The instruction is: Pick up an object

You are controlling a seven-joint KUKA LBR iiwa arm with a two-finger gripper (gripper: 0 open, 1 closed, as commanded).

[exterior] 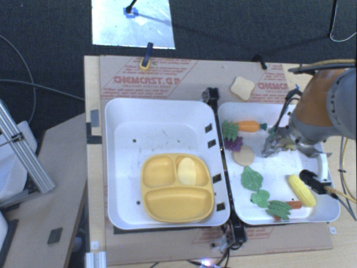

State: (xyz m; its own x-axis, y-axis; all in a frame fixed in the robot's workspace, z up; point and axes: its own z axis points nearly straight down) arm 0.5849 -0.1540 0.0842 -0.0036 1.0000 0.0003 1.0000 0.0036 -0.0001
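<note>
The grey arm with the orange band is seen entering from 3 o'clock, with the jaws of the gripper (271, 148) lowered into the right shallow white bin (326, 210). Whether the jaws are released or clenched cannot be told. A round beige disc (243, 157) lies just beside the jaws at 8 o'clock. An orange toy carrot with green top (243, 127) and a purple toy cluster (234, 144) lie toward 10 o'clock. Green toy leaves (251, 178) and a yellow toy corn cob (302, 190) lie toward 6 o'clock. A yellow divided plastic plate (177, 187) rests in the left shallow white bin (128, 116). A beige bread-shaped piece (242, 87) lies on the bench (184, 74).
</note>
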